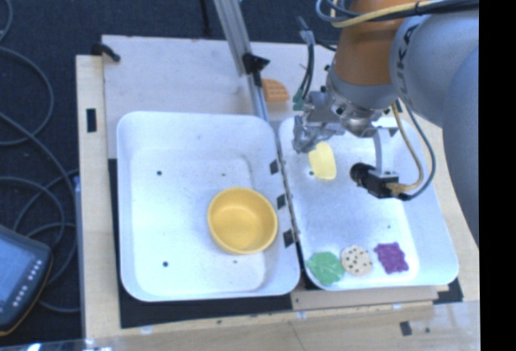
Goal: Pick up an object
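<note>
Worktop [201, 323], light wood, two white bins side by side on it.

Nearest row, front edge of the right bin [363, 220]: green flat piece [325, 267] in the front-left corner, round speckled cookie-like piece [355, 260] just beside it, and a purple piece [392, 256] next along to the right. All three lie flat, close together, not stacked.

The left bin [161, 172] holds one yellow bowl [242, 219], upright with its opening up, toward the front-right part of the bin and near the wall shared with the right bin.

Further back in the right bin is the pale yellow piece [323, 161], lying near the bin's left wall in the far half, well apart from the front row. This is the likely pick target. It sits on the bin floor or just above it; contact is unclear.

The arm [379, 27] comes in from the right, orange band up top, wrist pointed down over the far-left part of the right bin. The jaws hang right at the pale yellow piece, just behind and left of it. Whether they are spread or pressed together cannot be told, and neither can a grip on the piece.

Behind the bins, a small orange item [275, 90] lies on the pale board [161, 75], beside the foot of a slanted metal pole [230, 10].
</note>
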